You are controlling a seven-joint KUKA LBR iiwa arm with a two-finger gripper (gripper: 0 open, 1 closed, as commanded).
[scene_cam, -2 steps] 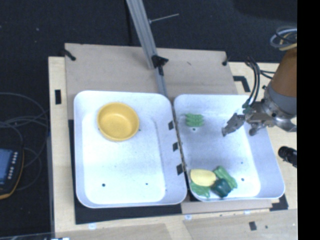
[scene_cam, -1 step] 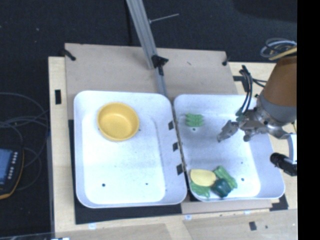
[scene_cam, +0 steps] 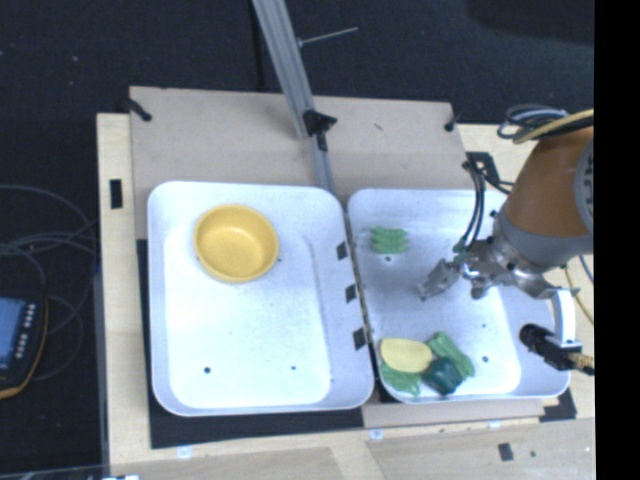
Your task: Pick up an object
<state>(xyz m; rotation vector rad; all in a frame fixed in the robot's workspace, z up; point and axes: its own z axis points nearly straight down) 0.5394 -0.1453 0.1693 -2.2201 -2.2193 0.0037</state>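
Just left of jaws: green toy

Both shallow white bins look like moulded plastic, the left white plastic bin and the right white plastic bin, smooth with a faint dark speckle. The round yellow bowl seems glossy plastic (a soft sheen on its rim). The bench's pale board looks matt, like unpainted wood or fibreboard. The slanted grey pole appears to be brushed metal. The arm's orange band looks smooth, slightly shiny.
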